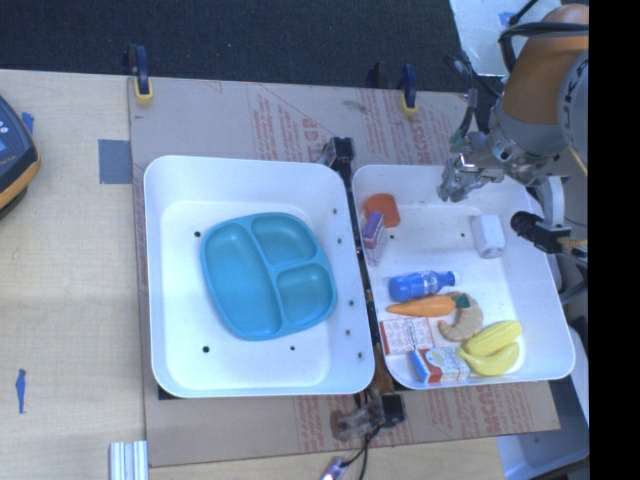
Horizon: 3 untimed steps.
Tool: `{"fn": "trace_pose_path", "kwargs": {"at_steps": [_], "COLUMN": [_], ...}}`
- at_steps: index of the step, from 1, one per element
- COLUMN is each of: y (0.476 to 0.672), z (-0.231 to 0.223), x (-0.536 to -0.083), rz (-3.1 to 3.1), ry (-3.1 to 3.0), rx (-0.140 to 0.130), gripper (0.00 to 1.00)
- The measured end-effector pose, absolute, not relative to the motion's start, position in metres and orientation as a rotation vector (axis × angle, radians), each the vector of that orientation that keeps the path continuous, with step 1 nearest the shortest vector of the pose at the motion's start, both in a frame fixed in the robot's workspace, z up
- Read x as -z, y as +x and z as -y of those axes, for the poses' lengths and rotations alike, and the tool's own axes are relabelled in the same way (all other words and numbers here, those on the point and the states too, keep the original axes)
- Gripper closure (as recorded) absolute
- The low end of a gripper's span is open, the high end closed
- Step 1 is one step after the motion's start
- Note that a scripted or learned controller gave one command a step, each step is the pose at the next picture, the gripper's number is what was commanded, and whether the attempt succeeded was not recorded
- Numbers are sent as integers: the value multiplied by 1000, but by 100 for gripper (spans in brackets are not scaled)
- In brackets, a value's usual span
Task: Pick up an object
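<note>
from my feed the gripper [462, 180] hangs over the right bin [540, 278] at its far edge, can't tell how it's set. blue bottle [421, 285], carrot [421, 308] and banana [492, 346] lie at the near end, untouched.

Grey arm with orange band reaching in from the right, end effector [462, 180] lowered, nothing between its fingers

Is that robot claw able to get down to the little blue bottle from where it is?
Probably yes. The gripper hangs over the right bin's far end, and the blue bottle lies uncovered, though the carrot sits close beside it.
</note>
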State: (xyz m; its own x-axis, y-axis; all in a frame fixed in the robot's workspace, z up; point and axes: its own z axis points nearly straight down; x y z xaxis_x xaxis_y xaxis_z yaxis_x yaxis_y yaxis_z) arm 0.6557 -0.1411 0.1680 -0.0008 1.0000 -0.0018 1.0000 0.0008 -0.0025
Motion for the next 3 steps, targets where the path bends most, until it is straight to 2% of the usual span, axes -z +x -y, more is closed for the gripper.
{"fn": "trace_pose_path", "kwargs": {"at_steps": [1,2,3], "y": [645,646,626], "z": [99,100,57], "x": [-144,-155,-192], "rz": [2227,2229,2226], "ry": [-2213,-2211,-2213], "rx": [-5,-7,-4], "gripper": [0,100,100]}}
